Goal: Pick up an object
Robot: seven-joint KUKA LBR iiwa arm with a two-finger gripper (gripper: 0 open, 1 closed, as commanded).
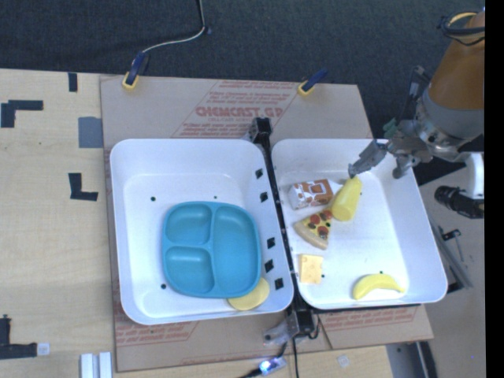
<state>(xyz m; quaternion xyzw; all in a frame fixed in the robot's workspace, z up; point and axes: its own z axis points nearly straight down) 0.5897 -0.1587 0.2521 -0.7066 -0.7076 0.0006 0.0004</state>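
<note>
My hand (pixel 383 161) hangs over the far right part of the right bin (pixel 416 235), reaching in from the right. Two dark fingers (pixel 367 161) are spread apart, one pointing down-left toward the middle of the bin, the other near the bin's right wall. Nothing sits between them; the hand is open and has hold of nothing.

Just below the left finger tip lies a yellow pear-shaped toy (pixel 346 198), tilted, very near that finger, though I cannot tell whether they touch. Beside it to the left is a small brown-and-white toy packet (pixel 308 194), and just in front of that a toy pizza slice (pixel 316 228). Nearer the front of the bin lie a small yellow cheese-like square (pixel 311 269) and, well apart to the right, a toy banana (pixel 379 286).

The left bin (pixel 134 211) holds a blue divided plate (pixel 211 248), with a pale yellow round piece (pixel 250 297) tucked under its front right edge. Both bins rest on a cardboard sheet (pixel 236 109) on the wooden worktop (pixel 43 235).
</note>
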